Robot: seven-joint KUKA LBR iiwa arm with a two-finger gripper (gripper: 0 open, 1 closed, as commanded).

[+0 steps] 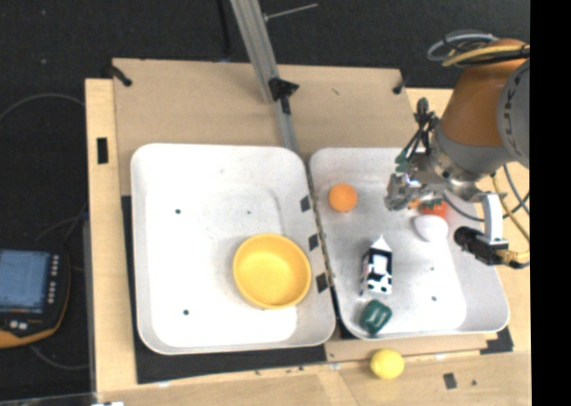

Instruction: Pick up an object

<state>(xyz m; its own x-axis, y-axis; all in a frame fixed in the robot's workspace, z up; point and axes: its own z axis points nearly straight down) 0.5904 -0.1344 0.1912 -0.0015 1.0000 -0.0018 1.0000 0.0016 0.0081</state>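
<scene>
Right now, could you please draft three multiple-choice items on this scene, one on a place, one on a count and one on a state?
1. Where is the yellow bowl?
A. left bin
B. right bin
C. on the bench

2. How many yellow balls lie on the bench outside the bins?
A. none
B. one
C. three

3. How does the cow-patterned carton lie?
A. crushed flat
B. in the bowl
C. intact, on the bin floor

Answers:
1 A, it sits on the left bin floor.
2 B, one yellow ball rests by the front edge.
3 C, it lies whole in the right bin.
</scene>
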